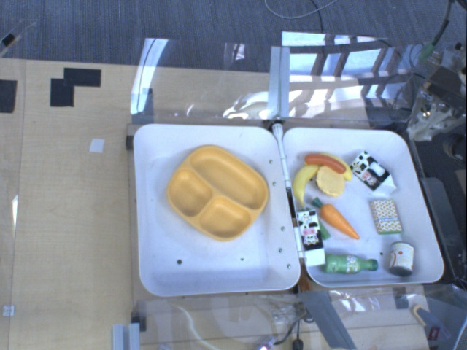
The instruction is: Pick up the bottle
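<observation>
A green bottle (349, 264) lies on its side near the front edge of the right bin (419, 177), its neck pointing right. Just to its right stands a small can (400, 258). A cow-print carton (311, 236) lies to the bottle's upper left, along the bin's left wall.
The right bin also holds a carrot (340, 221), a banana (301, 183), a sausage (326, 162), a round yellow piece (330, 184), a second cow-print carton (369, 170) and a patterned box (384, 216). The left bin (149, 217) bears a yellow divided plate (217, 191).
</observation>
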Controlling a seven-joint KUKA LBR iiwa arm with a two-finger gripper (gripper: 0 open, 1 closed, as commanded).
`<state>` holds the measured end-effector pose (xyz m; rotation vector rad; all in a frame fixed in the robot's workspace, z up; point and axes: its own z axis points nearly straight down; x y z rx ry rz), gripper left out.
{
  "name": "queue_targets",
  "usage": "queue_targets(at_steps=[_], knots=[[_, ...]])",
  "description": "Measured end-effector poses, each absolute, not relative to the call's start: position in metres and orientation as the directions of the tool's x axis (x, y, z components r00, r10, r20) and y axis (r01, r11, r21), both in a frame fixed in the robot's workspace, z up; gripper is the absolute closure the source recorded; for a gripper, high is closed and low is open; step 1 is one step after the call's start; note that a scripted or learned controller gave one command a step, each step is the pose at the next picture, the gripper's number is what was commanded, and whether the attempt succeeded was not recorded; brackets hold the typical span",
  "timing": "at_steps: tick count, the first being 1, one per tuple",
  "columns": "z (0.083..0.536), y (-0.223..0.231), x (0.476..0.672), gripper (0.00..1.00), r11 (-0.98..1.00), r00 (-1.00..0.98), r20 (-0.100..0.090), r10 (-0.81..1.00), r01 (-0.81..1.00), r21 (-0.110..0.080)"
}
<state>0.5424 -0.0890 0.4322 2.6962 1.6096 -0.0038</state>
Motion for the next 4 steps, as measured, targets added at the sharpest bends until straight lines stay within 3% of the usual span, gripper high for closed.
queue_targets(at_steps=[1,2,3,4], knots=[[0.434,-0.049,0.544,1.0,-0.781,0.781,0.0,0.625,0.625,0.001],[0.434,-0.001,0.559,1.0,-0.931,0.931,0.0,0.366,0.366,0.0],[0.434,0.061,0.621,1.0,-0.979,0.979,0.001,0.203,0.203,0.0],[0.444,0.061,0.623,1.0,-0.979,0.979,0.002,0.205,0.205,0.001]])
